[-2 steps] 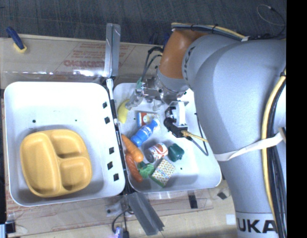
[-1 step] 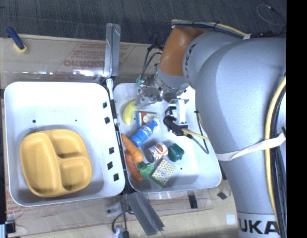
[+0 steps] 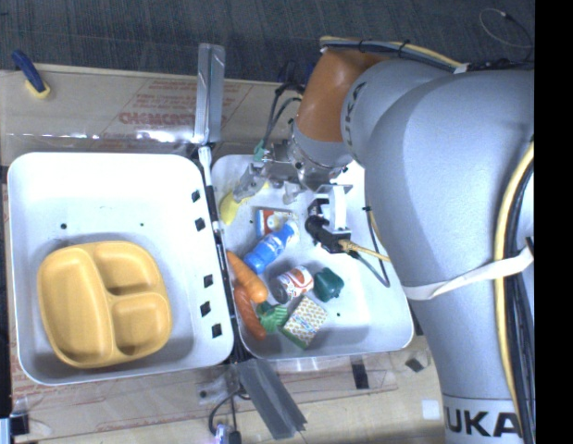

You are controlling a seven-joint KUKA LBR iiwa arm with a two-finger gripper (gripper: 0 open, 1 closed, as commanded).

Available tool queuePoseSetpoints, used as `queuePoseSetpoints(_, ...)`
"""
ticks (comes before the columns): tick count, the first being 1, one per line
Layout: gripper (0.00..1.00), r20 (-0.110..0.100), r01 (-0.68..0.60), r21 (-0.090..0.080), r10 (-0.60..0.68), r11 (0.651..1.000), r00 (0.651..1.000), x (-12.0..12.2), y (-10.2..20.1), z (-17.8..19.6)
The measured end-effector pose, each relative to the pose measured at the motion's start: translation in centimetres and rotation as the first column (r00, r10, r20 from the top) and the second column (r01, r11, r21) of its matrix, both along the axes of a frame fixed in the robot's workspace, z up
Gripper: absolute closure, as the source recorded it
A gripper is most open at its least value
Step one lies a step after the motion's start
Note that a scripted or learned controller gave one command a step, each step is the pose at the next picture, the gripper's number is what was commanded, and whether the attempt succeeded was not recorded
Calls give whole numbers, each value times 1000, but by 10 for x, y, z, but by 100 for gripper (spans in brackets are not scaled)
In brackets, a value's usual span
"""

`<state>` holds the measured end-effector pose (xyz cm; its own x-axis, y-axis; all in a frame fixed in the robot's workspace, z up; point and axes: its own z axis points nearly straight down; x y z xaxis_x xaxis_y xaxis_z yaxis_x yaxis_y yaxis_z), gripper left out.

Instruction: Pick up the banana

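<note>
The grey arm (image 3: 434,174) hides the tool's opening above the banana (image 3: 229,205); cannot tell.

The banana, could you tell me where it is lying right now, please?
The banana lies in the right bin, at its upper-left corner against the divider, just left of the gripper and above the blue bottle and carrot.

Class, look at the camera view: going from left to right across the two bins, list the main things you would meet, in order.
Yellow divided tray → carrot → blue bottle → green block → grey arm. The banana sits above the carrot, so I leave it unranked.
</note>
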<state>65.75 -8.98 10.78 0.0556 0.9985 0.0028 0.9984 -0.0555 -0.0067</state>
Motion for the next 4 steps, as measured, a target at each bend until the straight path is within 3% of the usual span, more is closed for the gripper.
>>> queuePoseSetpoints(1, 100, 0, -5, 0, 5, 1000, 1000, 1, 1, 11)
queuePoseSetpoints(2, 0, -1, -5, 0, 5, 1000, 1000, 0, 1, 10)
queuePoseSetpoints(3, 0, 5, 106, -3, -106, 994, 994, -1, 51, 85)
queuePoseSetpoints(4, 0, 2, -105, -2, 105, 995, 995, -52, -21, 45)
